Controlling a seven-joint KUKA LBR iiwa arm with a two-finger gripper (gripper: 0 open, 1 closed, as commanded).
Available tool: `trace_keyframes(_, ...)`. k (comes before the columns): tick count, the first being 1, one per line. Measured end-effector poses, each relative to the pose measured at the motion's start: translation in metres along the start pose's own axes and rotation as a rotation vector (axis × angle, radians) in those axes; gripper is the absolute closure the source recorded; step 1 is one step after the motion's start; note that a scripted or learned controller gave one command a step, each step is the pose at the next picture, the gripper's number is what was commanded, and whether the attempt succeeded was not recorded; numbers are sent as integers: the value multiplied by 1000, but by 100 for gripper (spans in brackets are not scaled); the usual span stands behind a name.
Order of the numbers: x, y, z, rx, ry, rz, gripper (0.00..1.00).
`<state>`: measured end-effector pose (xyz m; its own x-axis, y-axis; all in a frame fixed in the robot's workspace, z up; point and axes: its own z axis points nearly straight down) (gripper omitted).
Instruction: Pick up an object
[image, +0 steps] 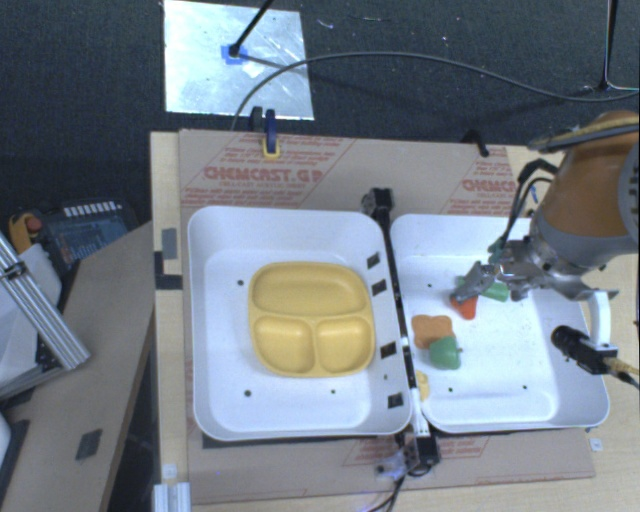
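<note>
Nearest the lens, at the front edge of the bench, a knot of cables (410, 462) hangs below the seam where the two bins meet. Taking that seam as my landmark: left of it sits the left bin (215, 400) holding a yellow divided plate (310, 318); right of it is the right bin (520, 400), where I am working.

My gripper (470, 293) is low over the right bin, a little way right of the seam, with a small green block (495, 292) and an orange-red piece (466, 308) right at its tip. Whether my fingers are spread or closed I cannot tell. Closer to the seam lie an orange piece (432, 328) and a green piece (444, 351), touching each other.

To do this well, I judge I should settle on one piece, centre over it, and descend straight so I don't nudge its neighbour.

Both bins rest on a cardboard sheet (300, 172) over a wooden bench, dark carpet beyond.
</note>
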<state>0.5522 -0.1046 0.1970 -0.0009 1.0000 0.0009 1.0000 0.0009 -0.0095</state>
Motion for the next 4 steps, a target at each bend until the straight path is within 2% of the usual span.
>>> trace_keyframes(1,0,3,-5,-11,-1,-2,0)
trace_keyframes(3,5,4,109,-7,0,0,0)
trace_keyframes(4,5,5,96,-12,-1,0,100)
